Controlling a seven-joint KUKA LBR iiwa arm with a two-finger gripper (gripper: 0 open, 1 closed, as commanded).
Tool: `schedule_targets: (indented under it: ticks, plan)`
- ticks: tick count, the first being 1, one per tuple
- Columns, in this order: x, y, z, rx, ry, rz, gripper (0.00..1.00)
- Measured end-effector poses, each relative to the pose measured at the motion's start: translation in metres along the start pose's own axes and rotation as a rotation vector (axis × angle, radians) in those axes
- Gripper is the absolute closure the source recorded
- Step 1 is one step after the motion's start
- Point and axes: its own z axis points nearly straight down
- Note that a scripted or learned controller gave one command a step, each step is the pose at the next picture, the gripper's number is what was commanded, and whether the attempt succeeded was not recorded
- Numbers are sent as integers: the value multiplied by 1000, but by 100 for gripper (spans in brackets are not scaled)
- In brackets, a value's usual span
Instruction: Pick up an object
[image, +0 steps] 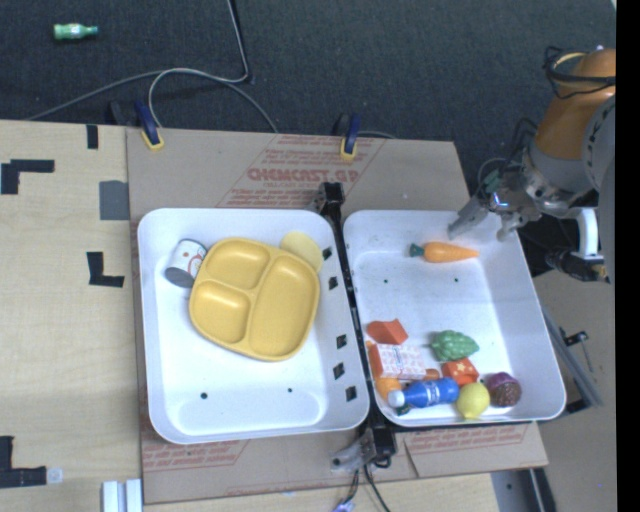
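My gripper (486, 225) hangs over the far right corner of the right bin (520, 300), open, with nothing between its fingers. An orange carrot with a green top (447, 252) lies just below and left of it, apart from the fingers. At the bin's near end sits a cluster: an orange block (388, 331), a green leafy toy (453, 346), a red and white packet (400, 360), a blue bottle (430, 392), a yellow lemon (473, 400) and a purple piece (502, 388).
The left bin (160, 340) holds a yellow divided plate (255, 298), a white mug (183, 263) on its side and a pale yellow piece (302, 247). Black clips run along the seam between the bins (342, 300). A cable (200, 75) crosses the dark floor behind the bench.
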Motion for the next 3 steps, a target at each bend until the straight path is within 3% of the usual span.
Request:
schedule_targets:
  ticks: [1, 2, 3]
  plan:
    - [35, -15, 30, 5, 3, 0, 0]
    - [41, -97, 48, 5, 3, 1, 0]
    - [59, -146, 78, -2, 1, 0, 0]
